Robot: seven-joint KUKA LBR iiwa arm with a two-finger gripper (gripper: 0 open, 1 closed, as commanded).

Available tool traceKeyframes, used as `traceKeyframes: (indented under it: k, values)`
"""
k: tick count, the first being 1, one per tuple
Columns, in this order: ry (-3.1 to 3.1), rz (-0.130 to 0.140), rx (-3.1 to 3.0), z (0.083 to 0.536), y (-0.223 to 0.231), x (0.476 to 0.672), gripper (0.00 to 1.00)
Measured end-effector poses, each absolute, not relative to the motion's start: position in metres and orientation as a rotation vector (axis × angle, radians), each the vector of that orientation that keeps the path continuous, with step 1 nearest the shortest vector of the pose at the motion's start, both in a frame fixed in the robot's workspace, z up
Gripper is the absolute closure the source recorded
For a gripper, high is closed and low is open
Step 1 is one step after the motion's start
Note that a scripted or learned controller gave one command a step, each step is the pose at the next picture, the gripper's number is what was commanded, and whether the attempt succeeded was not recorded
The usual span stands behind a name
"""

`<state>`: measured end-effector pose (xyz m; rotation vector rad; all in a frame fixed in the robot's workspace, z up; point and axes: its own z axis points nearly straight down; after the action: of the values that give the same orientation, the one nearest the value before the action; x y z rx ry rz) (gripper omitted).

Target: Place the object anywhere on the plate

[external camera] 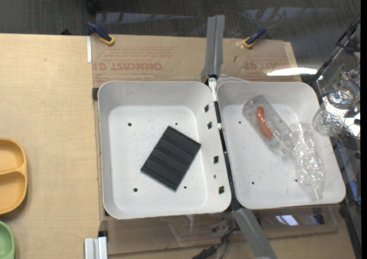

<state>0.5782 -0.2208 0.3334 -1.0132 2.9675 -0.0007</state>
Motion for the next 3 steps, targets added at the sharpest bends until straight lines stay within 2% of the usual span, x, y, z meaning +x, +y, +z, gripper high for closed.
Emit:
traceKeyframes:
  k: [1, 2, 3]
  values:
    - [2.824, 0.0, -1.362, 0.326, -0.221, 0.637, 1.0]
    - [2.568, -0.001, -1.798, 0.35, -0.221, 0.647, 1.0]
    - [2.667, 0.006, -1.653, 0.265, -0.202, 0.66, 1.0]
